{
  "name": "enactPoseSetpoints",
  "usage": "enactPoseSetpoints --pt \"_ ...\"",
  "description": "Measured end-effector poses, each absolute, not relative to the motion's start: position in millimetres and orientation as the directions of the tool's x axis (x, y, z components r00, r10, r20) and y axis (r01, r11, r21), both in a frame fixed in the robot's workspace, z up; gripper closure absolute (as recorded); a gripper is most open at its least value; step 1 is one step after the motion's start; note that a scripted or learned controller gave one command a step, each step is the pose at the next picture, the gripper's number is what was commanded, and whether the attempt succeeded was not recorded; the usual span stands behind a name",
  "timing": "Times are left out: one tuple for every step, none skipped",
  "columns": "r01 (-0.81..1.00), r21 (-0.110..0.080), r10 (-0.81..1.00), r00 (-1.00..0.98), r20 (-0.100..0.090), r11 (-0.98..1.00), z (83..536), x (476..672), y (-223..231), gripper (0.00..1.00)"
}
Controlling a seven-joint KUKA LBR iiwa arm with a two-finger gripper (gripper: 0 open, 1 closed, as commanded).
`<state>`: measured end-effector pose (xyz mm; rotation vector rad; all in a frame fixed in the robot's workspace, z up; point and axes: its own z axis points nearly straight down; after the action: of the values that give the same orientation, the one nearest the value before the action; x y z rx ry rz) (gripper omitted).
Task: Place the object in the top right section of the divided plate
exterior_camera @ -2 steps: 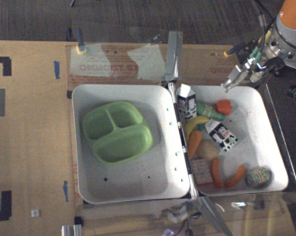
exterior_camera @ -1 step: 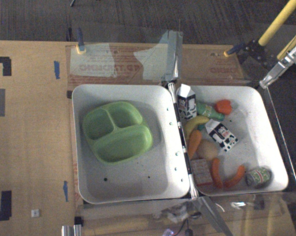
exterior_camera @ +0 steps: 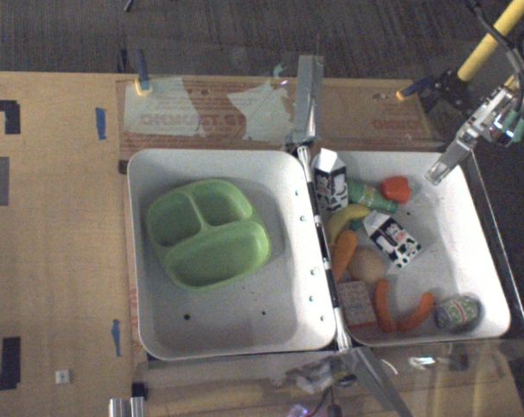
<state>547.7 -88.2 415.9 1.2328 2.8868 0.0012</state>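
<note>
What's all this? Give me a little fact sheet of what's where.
left bin: holds a green divided plate, nothing on it
right bin: pile of toy food, including two milk cartons, a banana, carrots, a red tomato
hand: above the right bin's top right corner, nothing seen in it
task progress: no object on the plate yet

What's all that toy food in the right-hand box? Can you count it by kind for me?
Milk cartons: 2
Carrots: 3
Banana: 1
Red tomato-like piece: 1
Green piece: 1
Pale egg-like ball: 1
Pinkish block: 1
Round speckled item: 1
Total: 11
</note>
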Motion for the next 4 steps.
enactPoseSetpoints --pt "0.532 0.003 0.532 -0.847 -0.008 0.847 398.9 598.0 -103.5 0.0" --pt "0.604 0.003 0.604 -0.797 -0.008 0.797 352.9 641.9 -199.6 0.0" --pt "0.607 0.001 0.607 -0.795 -0.004 0.795 311.1 647.7 -223.5 0.0" --pt "0.679 0.004 0.679 -0.734 -0.009 0.735 424.8 631.2 -223.3 0.0"
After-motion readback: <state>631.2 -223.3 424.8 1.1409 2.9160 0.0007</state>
